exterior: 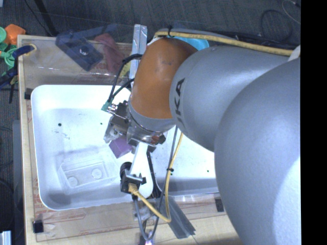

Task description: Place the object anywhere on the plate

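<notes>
where the bin lies open, the arm looms.

A small purple object is sitting in the left white bin, just below my wrist, partly hidden (its full shape is not showing from here).

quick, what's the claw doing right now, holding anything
Claw: low over the left bin, a purple object right at it; whether it grips the object cannot be told.
</notes>
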`<control>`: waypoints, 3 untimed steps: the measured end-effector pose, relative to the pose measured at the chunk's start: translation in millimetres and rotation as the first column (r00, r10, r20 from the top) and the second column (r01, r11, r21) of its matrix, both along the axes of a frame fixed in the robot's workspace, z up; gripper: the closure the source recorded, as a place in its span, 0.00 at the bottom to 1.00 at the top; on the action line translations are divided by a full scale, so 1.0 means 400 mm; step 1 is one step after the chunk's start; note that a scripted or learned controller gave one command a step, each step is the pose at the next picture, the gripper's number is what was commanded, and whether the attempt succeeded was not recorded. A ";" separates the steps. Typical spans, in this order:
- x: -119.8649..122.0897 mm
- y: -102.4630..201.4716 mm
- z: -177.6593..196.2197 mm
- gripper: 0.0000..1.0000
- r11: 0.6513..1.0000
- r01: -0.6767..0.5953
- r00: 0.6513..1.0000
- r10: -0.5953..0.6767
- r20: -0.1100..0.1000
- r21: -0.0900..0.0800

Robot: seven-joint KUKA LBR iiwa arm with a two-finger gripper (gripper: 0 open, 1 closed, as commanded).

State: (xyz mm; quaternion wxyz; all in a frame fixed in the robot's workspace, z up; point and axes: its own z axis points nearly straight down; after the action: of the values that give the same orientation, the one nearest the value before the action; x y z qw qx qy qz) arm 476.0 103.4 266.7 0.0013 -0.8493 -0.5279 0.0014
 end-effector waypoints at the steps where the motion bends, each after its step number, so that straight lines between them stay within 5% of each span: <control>1: 0.002 -0.136 0.027 1.00 0.950 -0.312 0.950 0.312 0.000 0.001; 2: 0.043 0.084 -0.146 1.00 0.927 -0.376 0.927 0.376 -0.003 0.000; 3: 0.092 -0.071 0.114 1.00 0.813 -0.582 0.813 0.582 0.004 0.000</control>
State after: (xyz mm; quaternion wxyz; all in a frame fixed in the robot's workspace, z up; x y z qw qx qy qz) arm 513.0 75.0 312.4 0.0003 -0.6473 -0.7623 0.0001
